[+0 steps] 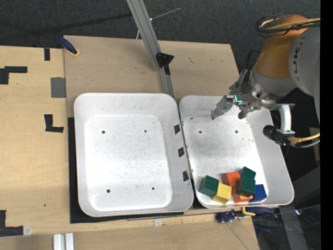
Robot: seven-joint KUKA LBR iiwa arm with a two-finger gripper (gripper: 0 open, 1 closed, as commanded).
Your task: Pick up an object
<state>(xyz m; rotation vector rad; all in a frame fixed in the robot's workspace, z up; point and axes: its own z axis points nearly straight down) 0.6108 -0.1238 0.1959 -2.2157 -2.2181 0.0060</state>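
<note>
Two bins on the bench, going left to right. Left bin (127, 152) has bare floor, nothing for me there. Right bin (208, 145) holds all the blocks, packed into its near edge toward the near right corner: green block (209, 185), yellow block (223, 192), orange block (232, 179), dark green block (247, 180) on top of the pile, blue block (259, 192) against the wall.

My gripper (229, 110) hangs above the far edge of the right bin, well apart from the pile. Fingers spread, nothing between them.

Risks as I see them:
- Blocks are touching each other, so a finger likely lands on a neighbour instead of sliding beside the target, and I close on nothing.
- Pile sits against the near wall; a finger could hit the rim or wall on descent.
- Dark green block looks tilted on the others; a pinch could tip it off instead of gripping.
- Green block at the left of the pile seems most exposed; safest pick, in my judgement.
</note>
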